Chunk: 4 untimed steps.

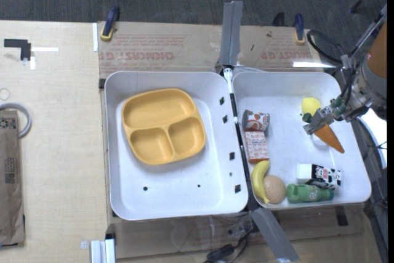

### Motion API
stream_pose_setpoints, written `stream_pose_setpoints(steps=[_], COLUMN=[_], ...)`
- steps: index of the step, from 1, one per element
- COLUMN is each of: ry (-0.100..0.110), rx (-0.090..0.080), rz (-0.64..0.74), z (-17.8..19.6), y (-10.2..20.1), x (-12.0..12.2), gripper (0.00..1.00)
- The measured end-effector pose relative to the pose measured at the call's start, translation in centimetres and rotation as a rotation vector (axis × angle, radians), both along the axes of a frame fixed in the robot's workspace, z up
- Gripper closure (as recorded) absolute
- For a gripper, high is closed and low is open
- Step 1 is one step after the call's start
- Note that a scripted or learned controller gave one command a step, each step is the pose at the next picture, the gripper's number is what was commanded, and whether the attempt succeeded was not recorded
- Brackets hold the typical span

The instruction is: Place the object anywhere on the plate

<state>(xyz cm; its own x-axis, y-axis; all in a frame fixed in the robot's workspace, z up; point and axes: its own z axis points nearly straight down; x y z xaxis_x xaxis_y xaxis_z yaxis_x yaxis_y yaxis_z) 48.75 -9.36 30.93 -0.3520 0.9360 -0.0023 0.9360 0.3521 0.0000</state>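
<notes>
We see the yellow three-compartment plastic plate [163,125] in the left white bin [117,151]. Our claw [318,122] hangs over the right bin's [280,95] orange toy carrot [331,137]; its grip we cannot tell.

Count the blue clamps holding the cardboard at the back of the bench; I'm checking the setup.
2. One blue clamp grips the cardboard's back left corner; the other blue clamp grips its back right. The arm could hide more.

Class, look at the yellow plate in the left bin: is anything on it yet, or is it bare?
Bare. The plate sits in the left bin with all three compartments showing plain yellow. The toy food is in the right bin.
</notes>
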Motion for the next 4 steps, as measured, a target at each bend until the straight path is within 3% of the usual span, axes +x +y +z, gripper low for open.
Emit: stream_pose_setpoints(steps=[1, 2, 3, 4], ry=[0.0, 0.003, 0.002, 0.002], rx=[0.0, 0.001, 0.0, 0.0], rz=[0.0, -0.306, -0.511, -0.814], z=[0.0, -11.9, -8.9, -16.3], y=[0.0, 5.6, 17.0, 19.8], x=[0.0, -1.0, 0.6, 8.2], gripper=[0.0, 0.0, 0.0, 0.0])
